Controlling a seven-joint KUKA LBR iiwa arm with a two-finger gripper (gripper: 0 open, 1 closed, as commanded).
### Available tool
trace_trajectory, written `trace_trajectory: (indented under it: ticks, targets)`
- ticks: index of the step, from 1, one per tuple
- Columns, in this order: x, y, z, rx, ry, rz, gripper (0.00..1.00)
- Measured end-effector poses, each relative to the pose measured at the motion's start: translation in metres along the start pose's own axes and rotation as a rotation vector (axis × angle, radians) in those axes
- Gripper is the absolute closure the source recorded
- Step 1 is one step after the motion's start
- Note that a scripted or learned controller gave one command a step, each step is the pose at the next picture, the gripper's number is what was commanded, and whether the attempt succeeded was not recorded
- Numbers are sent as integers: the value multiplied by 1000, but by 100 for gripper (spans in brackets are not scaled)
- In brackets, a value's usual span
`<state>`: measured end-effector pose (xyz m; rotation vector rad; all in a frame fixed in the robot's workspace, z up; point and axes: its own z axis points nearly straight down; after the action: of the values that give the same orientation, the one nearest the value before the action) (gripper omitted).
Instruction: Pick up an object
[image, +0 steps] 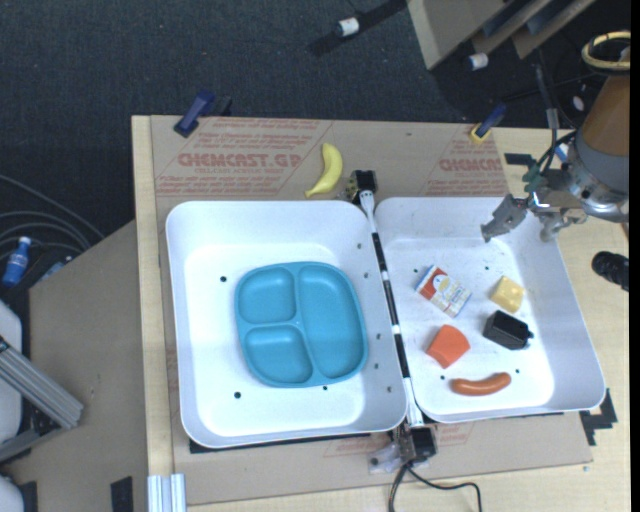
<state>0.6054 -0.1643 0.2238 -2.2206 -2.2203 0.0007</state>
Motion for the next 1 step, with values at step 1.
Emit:
trace_trajectory:
  ticks: [1]
  targets:
    - [36, 47, 139, -1, 0, -1, 0]
